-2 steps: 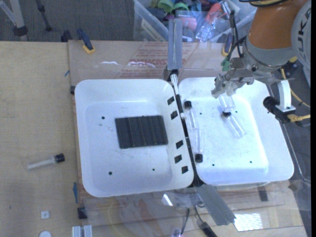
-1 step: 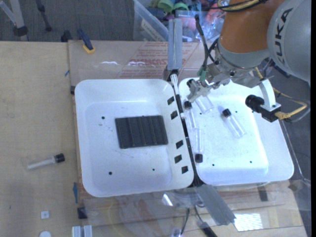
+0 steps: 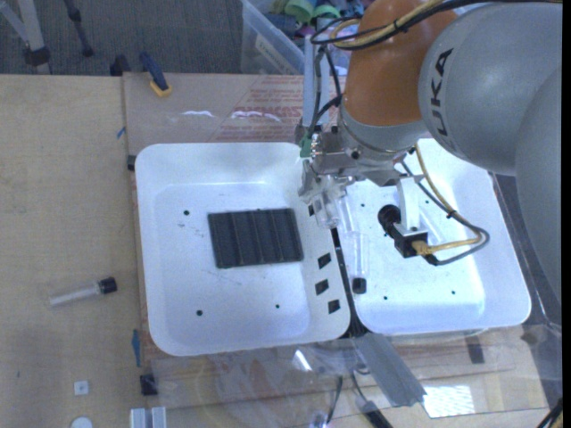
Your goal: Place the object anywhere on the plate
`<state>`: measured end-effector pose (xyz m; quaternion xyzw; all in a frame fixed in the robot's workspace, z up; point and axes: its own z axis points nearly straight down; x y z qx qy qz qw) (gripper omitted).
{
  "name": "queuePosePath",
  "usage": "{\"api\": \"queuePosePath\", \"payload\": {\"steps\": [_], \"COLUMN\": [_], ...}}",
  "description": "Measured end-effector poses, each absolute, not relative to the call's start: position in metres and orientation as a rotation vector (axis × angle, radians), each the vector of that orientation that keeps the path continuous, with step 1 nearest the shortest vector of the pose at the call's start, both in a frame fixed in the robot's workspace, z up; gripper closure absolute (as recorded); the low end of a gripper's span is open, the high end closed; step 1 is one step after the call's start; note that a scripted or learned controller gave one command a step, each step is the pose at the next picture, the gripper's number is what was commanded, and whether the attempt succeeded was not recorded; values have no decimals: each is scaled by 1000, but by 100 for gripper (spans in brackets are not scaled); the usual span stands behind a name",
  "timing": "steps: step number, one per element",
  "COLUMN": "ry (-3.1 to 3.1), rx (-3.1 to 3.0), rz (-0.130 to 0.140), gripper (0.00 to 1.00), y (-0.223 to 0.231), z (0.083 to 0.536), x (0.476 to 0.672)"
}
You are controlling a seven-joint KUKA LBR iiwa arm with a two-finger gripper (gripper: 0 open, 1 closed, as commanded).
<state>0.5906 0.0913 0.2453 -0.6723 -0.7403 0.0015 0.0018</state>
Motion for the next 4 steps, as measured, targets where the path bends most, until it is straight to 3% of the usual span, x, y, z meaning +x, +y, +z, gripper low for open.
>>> {"api": "queuePosePath", "payload": {"steps": [1, 2, 3, 4], "ry": [-2105, -2090, -2020, -1348], "rx": [-2332, -2345, -2404, -2838], "rz": [0, 2, 6, 3], "gripper": [100, 100, 100, 100], "y": [179, 224, 224, 219], "z": [232, 296, 224, 286], "x": [597, 526, 479, 541]}}
